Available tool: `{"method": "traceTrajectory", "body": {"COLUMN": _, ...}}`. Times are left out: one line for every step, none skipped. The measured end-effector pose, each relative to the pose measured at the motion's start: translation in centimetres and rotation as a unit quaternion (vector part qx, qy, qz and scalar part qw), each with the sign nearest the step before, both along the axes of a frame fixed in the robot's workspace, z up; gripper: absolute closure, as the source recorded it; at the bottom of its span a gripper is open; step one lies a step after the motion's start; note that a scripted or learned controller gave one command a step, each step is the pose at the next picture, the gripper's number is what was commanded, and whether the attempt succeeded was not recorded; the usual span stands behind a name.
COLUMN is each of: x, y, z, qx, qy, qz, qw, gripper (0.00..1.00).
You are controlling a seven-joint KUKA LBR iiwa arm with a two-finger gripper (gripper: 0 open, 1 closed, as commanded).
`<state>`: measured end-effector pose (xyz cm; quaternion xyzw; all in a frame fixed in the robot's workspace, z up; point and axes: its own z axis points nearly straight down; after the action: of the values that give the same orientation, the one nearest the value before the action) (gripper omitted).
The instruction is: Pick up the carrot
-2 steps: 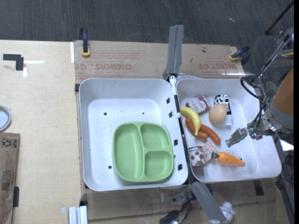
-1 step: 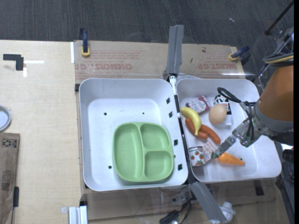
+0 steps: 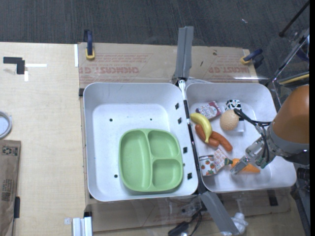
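I see the jaws (image 3: 244, 164) down in the right bin (image 3: 275, 181), near-right part, right over the carrot (image 3: 248, 168), which lies on the bin floor just right of the small fruit-print carton (image 3: 210, 164); can't tell how far they're open or if they grip it. Banana (image 3: 202, 124), sausages (image 3: 216, 137) and egg (image 3: 229, 120) sit farther back; green divided plate (image 3: 150, 160) sits in the left bin (image 3: 98, 132).

A robotics lab: clamped cardboard (image 3: 167, 63) behind two white bins (image 3: 93, 132).
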<state>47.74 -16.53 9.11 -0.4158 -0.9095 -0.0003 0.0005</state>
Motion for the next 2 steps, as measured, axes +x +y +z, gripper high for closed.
{"method": "traceTrajectory", "body": {"x": 0.0, "y": 0.0, "z": 0.9, "qx": 0.0004, "qy": 0.0, "qz": -0.002, "qw": 1.0, "gripper": 1.0}}
{"method": "traceTrajectory", "body": {"x": 1.8, "y": 0.4, "z": 0.0, "qx": -0.0004, "qy": 0.0, "qz": -0.092, "qw": 0.9958, "gripper": 1.0}}
